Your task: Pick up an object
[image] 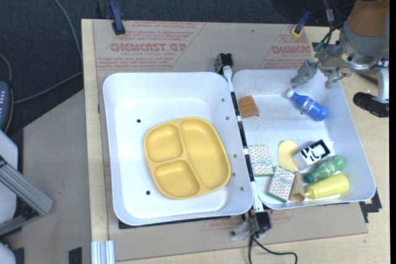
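One fixed camera looks down aslant on both bins (117,133).

The arm (370,15) at two o'clock wears a rounded orange band with a pale yellow ring above it. Below sits a light grey metal wrist collar. The pincer (318,71) is grey metal, angular, with dark cables trailing upward beside it.

Arm at far corner of right bin, clutter in near half

Gripper (319,71) hangs over right bin (352,127) far edge, just above-right of blue bottle (308,106). Brown block (249,107) near divider. Green bottle (324,169), yellow bottle (327,187), patterned packets (272,173) clustered in the near half. Left bin (124,133) holds yellow divided tray (187,157).
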### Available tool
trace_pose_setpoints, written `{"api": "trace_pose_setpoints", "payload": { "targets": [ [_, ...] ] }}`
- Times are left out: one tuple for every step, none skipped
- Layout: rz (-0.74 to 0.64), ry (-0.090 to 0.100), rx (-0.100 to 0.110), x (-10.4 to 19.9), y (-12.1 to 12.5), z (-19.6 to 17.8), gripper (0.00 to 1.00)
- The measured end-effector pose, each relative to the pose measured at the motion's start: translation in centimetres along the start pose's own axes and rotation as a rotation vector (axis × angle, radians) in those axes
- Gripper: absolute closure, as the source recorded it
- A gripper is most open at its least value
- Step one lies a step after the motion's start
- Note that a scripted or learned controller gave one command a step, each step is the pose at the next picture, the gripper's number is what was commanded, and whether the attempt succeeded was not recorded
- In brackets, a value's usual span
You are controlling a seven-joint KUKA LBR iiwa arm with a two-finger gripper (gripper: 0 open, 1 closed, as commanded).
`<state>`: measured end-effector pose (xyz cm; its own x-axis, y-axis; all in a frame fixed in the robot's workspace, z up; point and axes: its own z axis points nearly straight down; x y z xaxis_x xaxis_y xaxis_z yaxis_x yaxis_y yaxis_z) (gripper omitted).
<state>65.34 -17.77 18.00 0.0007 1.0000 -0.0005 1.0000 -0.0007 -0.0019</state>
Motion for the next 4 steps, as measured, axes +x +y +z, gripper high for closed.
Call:
{"api": "trace_pose_setpoints", "payload": {
  "targets": [
    [0.000,0.001,0.001,-1.4,1.3,9.6,0.00],
    [-0.002,-0.001,-0.003,-1.4,1.4,8.4,1.00],
    [-0.001,0.002,0.000,5.5,1.3,9.3,1.00],
    [-0.001,0.002,0.000,9.5,-7.1,-0.5,1.00]
  ]
}}
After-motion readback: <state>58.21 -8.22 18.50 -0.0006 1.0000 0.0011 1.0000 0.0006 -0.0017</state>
